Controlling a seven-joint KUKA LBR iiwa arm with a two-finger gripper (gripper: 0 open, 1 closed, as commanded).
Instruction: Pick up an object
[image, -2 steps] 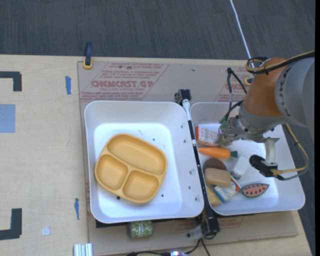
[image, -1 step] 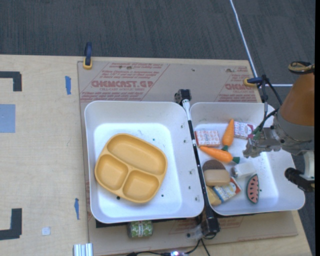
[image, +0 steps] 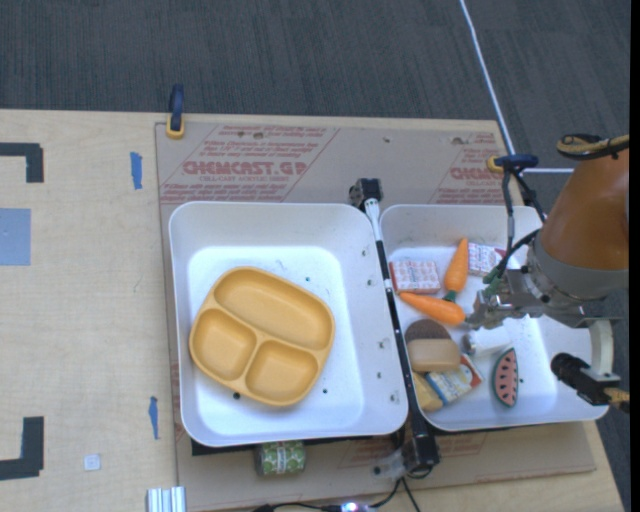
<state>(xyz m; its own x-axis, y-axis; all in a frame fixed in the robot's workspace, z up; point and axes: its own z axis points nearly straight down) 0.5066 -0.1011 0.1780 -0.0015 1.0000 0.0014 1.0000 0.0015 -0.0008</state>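
Camera view: gripper (image: 484, 312) hovers just right of the carrot (image: 432, 307) in the right bin (image: 530, 405), can't tell its state. Carrot looks like light, stiff, slick plastic, so grab mid-body across the width.

Right bin (image: 566, 400) crowded: carrots (image: 436, 305), bread (image: 434, 353), melon slice (image: 505, 377). Left bin (image: 200, 232) open around the tray (image: 262, 335).
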